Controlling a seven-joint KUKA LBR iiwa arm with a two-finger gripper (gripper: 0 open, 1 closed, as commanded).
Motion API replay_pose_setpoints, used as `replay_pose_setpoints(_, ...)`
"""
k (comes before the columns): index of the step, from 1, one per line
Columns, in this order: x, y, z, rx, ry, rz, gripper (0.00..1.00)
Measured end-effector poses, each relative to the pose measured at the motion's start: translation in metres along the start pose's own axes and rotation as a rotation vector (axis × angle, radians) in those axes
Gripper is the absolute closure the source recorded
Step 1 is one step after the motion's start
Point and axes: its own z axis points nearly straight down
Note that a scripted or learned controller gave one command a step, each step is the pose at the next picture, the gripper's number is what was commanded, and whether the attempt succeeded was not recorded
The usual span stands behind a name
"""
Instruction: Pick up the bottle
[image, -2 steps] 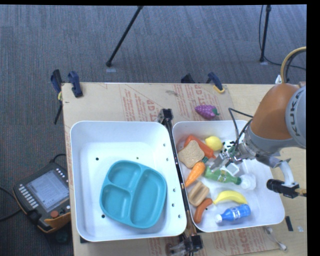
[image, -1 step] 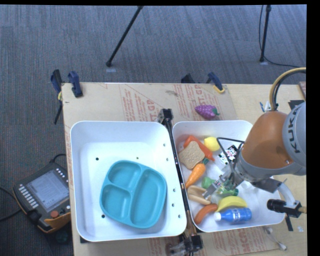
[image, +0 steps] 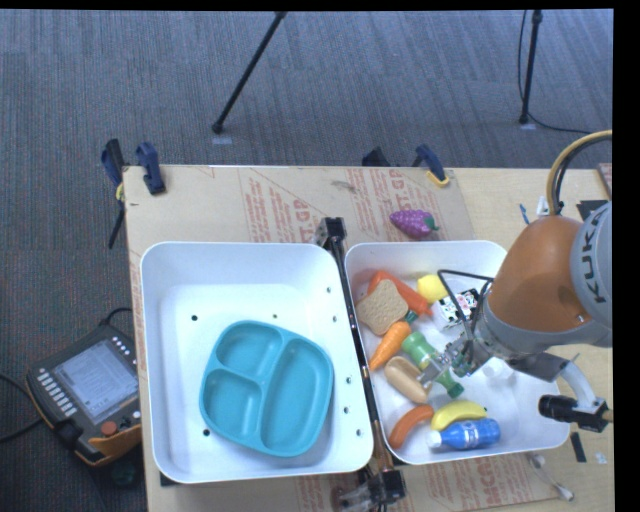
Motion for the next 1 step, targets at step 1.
replay_pose_setpoints(1, 0.0494, -0.0073, -0.124, 0.006, -0.001, 0.151, 1.0)
